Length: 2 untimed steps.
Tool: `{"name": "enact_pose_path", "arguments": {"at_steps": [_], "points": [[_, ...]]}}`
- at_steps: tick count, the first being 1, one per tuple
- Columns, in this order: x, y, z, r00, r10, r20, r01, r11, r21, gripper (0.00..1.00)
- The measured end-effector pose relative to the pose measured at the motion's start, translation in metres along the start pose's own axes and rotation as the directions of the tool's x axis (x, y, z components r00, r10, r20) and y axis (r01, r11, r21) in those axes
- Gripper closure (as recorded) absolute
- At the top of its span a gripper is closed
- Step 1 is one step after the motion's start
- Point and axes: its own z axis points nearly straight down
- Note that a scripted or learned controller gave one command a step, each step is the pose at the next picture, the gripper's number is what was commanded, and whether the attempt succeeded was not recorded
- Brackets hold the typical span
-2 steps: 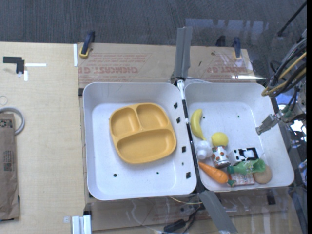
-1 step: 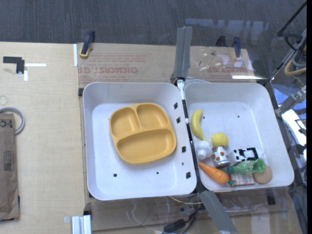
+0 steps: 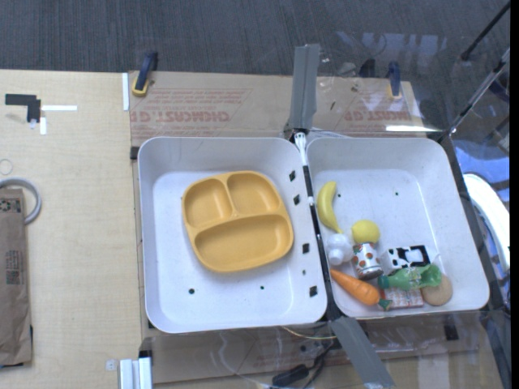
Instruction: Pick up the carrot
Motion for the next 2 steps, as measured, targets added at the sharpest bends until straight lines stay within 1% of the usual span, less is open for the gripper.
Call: {"name": "enact_pose_path", "arguments": {"at_steps": [1, 2], "points": [[0.065, 0.015, -0.001, 0.96, -0.28, 0.0, 0.28, 0.96, -0.001, 0.0], [0.091, 0.056, -0.001, 0.75, -0.661, 0.002, 0.661, 0.75, -0.002, 0.0]]}}
